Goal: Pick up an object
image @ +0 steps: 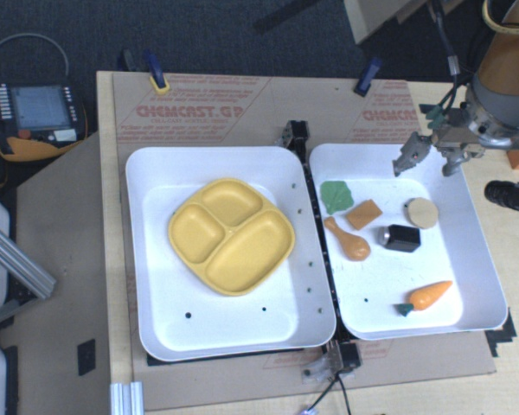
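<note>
My gripper hangs open above the far edge of the right bin, with nothing between its fingers. Below it in that bin lie a round beige disc, a small black block, an orange-brown square piece, a green leafy piece, a tan drumstick-shaped piece and an orange carrot near the front. The disc is the nearest, just in front of the gripper.
The left bin holds a yellow divided plate. A black clamp sits at the back between the bins. A teach pendant lies off the bench at far left.
</note>
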`<state>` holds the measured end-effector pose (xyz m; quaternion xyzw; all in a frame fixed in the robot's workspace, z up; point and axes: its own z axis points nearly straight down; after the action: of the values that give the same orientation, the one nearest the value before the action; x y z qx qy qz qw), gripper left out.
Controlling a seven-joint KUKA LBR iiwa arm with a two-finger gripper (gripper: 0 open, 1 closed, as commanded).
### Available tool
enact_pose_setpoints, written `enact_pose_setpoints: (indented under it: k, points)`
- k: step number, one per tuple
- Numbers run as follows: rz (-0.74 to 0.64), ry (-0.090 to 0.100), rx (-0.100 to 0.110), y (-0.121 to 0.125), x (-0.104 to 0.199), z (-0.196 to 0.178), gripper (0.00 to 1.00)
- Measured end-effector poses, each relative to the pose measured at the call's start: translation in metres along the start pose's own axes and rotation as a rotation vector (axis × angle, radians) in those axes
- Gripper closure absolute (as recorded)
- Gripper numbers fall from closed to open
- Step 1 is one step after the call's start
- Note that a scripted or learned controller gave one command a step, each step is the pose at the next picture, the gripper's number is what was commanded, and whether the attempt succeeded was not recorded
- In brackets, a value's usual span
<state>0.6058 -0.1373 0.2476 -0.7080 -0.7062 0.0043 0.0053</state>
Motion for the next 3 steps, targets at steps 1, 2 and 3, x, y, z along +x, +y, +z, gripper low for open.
enact_pose_setpoints:
  k: [1,2,3]
  points:
    - [-0.003,-0.002,-0.014,0.002,0.001,-0.009,0.00]
    - [-0.003,-0.001,-0.009,0.003,0.004,0.054,0.00]
    - [-0.003,-0.001,-0.011,0.005,0.009,0.114,0.00]
